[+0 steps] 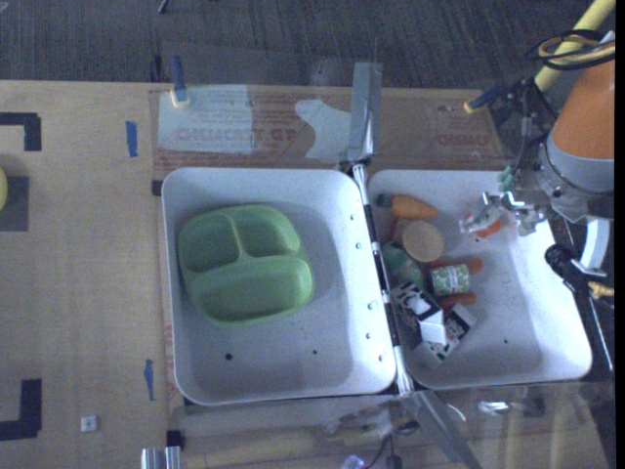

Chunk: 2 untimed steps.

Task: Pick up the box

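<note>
The box (436, 322), small with black and white print, lies near the front left of the right bin (527, 345), close to the divider. My gripper (506, 212) hovers over the back right part of that bin, well behind and to the right of the box. A small reddish-orange item (481, 228) lies just beneath the gripper's left side. Nothing shows as held.
The right bin also holds a carrot (414, 206), a round tan disc (423, 241), a green can (450, 279) and a dark green item (399, 264), all clustered behind the box. A green divided plate (244, 262) sits in the left bin (283, 360).
</note>
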{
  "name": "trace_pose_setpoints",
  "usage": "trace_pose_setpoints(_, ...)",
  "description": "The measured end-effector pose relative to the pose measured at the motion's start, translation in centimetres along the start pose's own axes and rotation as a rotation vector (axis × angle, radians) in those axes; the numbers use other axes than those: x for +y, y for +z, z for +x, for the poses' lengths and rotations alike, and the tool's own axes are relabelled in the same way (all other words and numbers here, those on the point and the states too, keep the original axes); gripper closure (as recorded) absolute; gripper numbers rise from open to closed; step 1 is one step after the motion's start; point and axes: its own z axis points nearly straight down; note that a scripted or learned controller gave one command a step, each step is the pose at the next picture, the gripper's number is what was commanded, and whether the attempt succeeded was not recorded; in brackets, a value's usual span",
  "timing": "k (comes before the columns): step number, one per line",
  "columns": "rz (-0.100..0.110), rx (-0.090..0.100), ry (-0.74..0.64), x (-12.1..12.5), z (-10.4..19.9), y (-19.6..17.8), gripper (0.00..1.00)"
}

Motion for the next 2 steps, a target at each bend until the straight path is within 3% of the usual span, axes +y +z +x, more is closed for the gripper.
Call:
trace_pose_setpoints(1, -0.003, -0.001, -0.001, 0.1, 0.0, -1.1, 1.0)
trace_pose_setpoints(2, 0.0, 0.0, -0.058, 1.5, -0.5, 3.6, 1.0)
